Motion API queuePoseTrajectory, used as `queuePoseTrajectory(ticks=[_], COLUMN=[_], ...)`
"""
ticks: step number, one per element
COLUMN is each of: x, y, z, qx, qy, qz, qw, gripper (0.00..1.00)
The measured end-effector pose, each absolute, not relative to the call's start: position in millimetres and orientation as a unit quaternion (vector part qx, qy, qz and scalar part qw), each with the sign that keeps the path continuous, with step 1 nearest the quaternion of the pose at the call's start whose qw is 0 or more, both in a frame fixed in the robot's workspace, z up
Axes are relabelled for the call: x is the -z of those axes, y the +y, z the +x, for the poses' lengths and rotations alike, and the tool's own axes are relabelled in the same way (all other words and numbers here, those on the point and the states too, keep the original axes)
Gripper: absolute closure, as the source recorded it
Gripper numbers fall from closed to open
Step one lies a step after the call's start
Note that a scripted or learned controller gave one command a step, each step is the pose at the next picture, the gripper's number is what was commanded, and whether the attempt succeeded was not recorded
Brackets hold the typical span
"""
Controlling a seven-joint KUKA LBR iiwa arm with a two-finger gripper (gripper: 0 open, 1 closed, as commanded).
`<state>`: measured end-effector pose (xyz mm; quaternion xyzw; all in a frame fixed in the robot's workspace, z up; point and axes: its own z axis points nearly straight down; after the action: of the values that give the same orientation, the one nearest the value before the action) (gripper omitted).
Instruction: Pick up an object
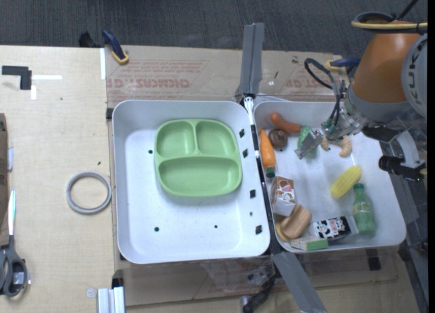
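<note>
A: Where is the end effector (314, 140)?

B: Low in the right bin (380, 237), near its back wall, just beside the orange carrot (285, 125) and the brown round piece (277, 138). Something green sits right at its tip, but I cannot tell whether it is gripped.

A: The risk?

B: Crowding. Closing there could nudge the carrot aside or pinch two items, and a glancing grip would probably slip on lifting.
</note>
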<state>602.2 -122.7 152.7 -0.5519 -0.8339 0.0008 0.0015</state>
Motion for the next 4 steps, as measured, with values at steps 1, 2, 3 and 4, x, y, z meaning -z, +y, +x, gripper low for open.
queuePoseTrajectory(ticks=[1, 2, 3, 4], x=[-94, -90, -89, -189], y=[-119, -143, -117, -91], z=[595.1, 659.1, 658.6, 659.6], qx=[-0.0015, -0.0010, -0.0018, -0.0015], qy=[-0.743, -0.751, -0.724, -0.732], qz=[-0.669, -0.660, -0.690, -0.681], qw=[0.002, 0.001, 0.001, 0.000], gripper=[0.00, 0.00, 0.00, 0.00])
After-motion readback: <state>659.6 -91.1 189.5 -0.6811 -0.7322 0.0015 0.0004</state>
